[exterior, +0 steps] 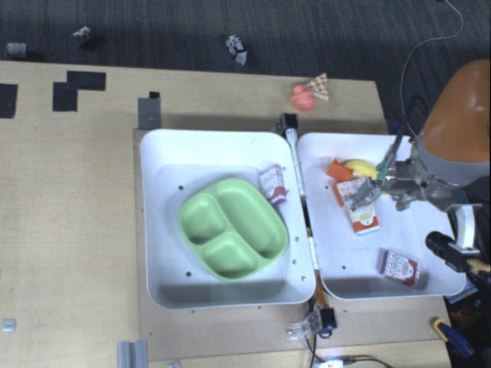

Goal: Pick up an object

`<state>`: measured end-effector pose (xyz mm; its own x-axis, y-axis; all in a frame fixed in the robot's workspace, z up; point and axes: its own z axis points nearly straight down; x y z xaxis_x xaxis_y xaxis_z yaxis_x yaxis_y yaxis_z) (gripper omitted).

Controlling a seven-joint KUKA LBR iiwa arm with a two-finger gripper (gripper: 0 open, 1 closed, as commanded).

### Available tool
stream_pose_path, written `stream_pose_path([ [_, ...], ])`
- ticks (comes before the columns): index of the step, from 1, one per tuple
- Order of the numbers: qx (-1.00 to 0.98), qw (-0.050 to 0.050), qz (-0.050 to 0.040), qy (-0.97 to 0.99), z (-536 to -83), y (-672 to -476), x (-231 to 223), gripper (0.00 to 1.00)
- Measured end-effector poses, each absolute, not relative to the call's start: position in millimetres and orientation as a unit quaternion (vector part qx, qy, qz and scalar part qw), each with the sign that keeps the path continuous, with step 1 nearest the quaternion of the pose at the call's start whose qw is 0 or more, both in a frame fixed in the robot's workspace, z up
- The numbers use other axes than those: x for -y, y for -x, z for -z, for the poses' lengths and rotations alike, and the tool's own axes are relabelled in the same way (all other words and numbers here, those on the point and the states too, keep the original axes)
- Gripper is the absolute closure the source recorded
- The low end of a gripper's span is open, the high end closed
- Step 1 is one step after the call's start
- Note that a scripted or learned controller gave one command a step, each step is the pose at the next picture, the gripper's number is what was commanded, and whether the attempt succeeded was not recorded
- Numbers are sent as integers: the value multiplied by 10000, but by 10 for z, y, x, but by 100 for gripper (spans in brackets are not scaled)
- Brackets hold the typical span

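Over the right white bin (430, 286) the grey arm is reaching in from the right, and its hand (367, 194) is hanging low above a small orange and white carton (359, 209). I am guessing the hand is sitting there because the carton is the thing it is trying to pick up. I cannot tell how wide the hand is, and I cannot see anything caught in it. The carton is lying flat near the middle of the bin, and it looks like smooth card with square corners, so it may be easy to pinch from the sides. A yellow banana (359, 168) is lying just behind it, curved and smooth, beside an orange bit I cannot name. A dark red packet (400, 267) is lying near the front wall of the same bin, well apart from the carton, flat and a little shiny. The left white bin (161, 205) is holding a green plate (232, 227) with three dips in it, round at the edges and looking like plastic. A small red and white wrapper (274, 184) is resting just beside the plate, near the wall between the bins. Both bins are sitting side by side on the pale wooden counter (69, 221), maybe so things can go from one to the other.
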<state>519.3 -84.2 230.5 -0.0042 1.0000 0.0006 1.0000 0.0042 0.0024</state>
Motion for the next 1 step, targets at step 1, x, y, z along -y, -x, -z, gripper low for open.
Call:
stream_pose_path([
  [1, -7077, 23, -19, -7065, -1039, -5401, 827, 0],
])
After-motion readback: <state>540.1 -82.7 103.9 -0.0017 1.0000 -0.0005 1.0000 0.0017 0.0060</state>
